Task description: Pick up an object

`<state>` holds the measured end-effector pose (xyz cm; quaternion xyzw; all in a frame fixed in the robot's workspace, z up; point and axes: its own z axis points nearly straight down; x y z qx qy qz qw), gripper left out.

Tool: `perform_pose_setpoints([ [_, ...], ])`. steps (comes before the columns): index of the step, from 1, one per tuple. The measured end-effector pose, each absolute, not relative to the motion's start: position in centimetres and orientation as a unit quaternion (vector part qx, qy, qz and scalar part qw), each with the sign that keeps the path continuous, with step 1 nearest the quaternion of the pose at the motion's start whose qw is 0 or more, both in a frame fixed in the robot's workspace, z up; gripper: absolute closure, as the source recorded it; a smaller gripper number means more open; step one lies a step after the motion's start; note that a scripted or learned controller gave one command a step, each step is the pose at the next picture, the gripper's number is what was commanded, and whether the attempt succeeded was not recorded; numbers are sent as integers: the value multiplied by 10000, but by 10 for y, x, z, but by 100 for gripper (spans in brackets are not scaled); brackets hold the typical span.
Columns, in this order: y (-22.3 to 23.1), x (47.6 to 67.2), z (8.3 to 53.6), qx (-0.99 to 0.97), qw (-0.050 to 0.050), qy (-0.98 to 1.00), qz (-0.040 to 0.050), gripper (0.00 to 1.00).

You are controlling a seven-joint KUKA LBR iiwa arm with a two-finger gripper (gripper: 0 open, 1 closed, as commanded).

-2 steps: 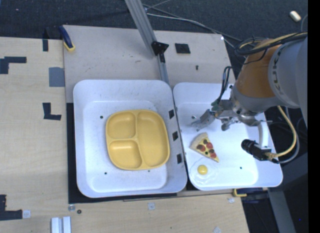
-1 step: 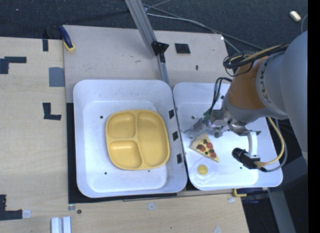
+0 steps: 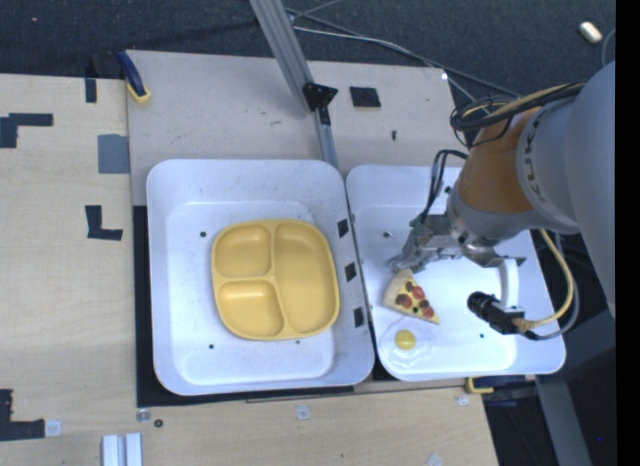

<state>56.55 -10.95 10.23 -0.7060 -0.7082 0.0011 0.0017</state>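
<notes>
A toy pizza slice point(image 3: 411, 298) lies in the right bin point(image 3: 385, 204), near its front left. Just in front of it sits a small yellow round piece point(image 3: 404, 339). My gripper point(image 3: 413, 251) reaches in from the right and hangs low over the bin, its tip just above and behind the pizza slice. The grey arm with its orange band point(image 3: 495, 174) covers the bin's right part. A yellow divided plate point(image 3: 274, 279) rests in the middle of the left bin point(image 3: 170, 254).
A slanted metal pole point(image 3: 285, 39) crosses the bench behind the bins. Black cables point(image 3: 500, 316) loop over the right bin's right side. Between the bins runs a narrow divider point(image 3: 355, 264). Wooden bench surface spreads to the left.
</notes>
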Motion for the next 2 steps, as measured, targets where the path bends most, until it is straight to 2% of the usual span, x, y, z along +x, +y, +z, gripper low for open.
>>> perform_pose_setpoints([
  [2, -110, 565, 191, -7070, -12, -7072, -8, 100],
])
